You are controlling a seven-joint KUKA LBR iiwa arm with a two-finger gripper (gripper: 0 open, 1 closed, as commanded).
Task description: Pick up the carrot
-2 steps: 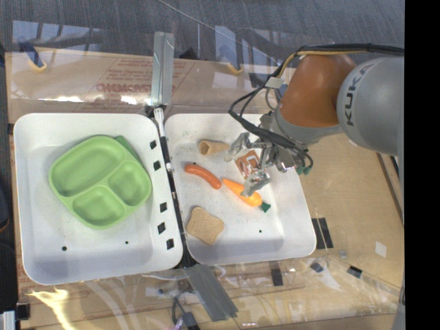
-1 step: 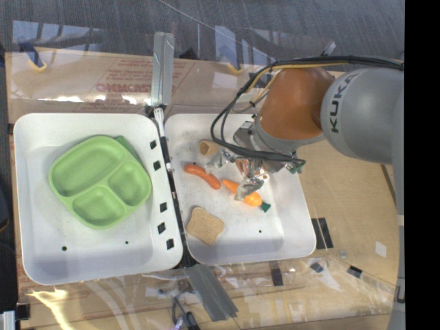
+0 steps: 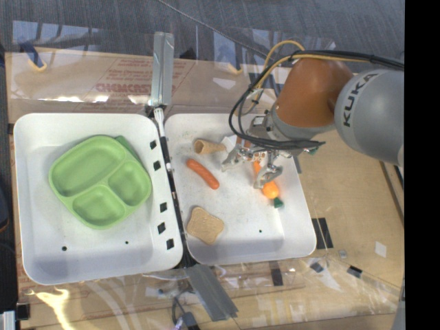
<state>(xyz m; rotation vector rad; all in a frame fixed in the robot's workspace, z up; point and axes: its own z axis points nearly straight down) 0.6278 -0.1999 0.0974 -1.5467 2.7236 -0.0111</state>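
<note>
The carrot is a short orange piece with a green top, lying near the right wall of the right bin. My gripper hangs low over that bin, just up and left of the carrot. Its two metal fingers stand apart, so it is open. The near finger's tip sits right beside the carrot's upper end, and the carrot is not between the fingers. The orange wrist and grey arm cover the bin's upper right corner.
In the right bin lie a red sausage, a small cone and a slice of bread. A green divided plate rests in the left bin. Cables loop above the wrist.
</note>
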